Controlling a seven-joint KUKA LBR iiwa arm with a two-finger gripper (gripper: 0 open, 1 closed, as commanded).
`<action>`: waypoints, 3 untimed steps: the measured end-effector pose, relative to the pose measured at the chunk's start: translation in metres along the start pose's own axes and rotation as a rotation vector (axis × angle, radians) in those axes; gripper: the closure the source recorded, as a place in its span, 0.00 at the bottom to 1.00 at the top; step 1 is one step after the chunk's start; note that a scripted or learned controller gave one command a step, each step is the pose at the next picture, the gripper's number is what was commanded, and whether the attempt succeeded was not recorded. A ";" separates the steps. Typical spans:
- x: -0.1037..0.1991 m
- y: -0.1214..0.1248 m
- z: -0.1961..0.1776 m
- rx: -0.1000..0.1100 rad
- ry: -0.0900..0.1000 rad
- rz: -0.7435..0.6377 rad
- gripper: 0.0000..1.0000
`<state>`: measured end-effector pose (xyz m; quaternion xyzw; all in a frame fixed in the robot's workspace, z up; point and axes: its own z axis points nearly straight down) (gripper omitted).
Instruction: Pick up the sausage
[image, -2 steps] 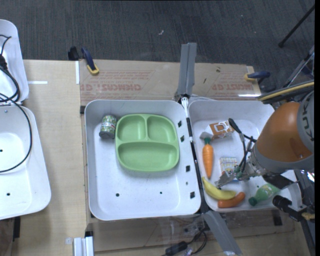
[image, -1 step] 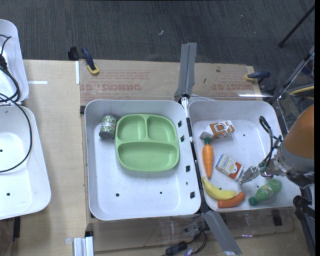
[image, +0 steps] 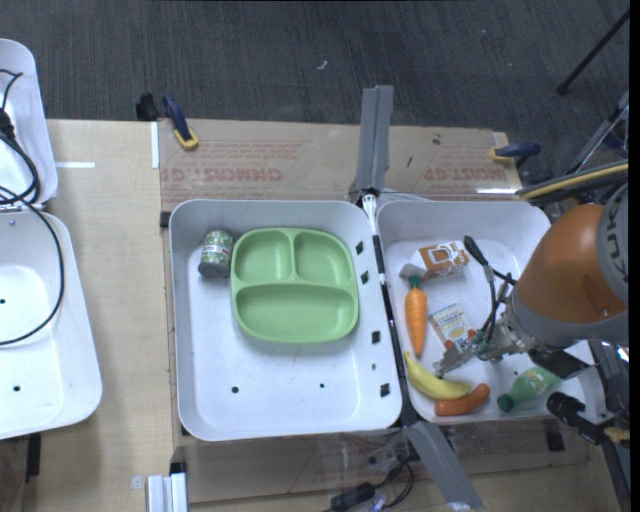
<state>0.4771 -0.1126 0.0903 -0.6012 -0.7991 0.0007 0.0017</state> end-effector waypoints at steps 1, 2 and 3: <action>-0.083 -0.024 -0.002 -0.002 -0.003 -0.162 0.00; -0.053 -0.015 0.000 -0.001 0.000 -0.224 0.00; -0.071 -0.020 -0.001 -0.003 -0.003 -0.329 0.00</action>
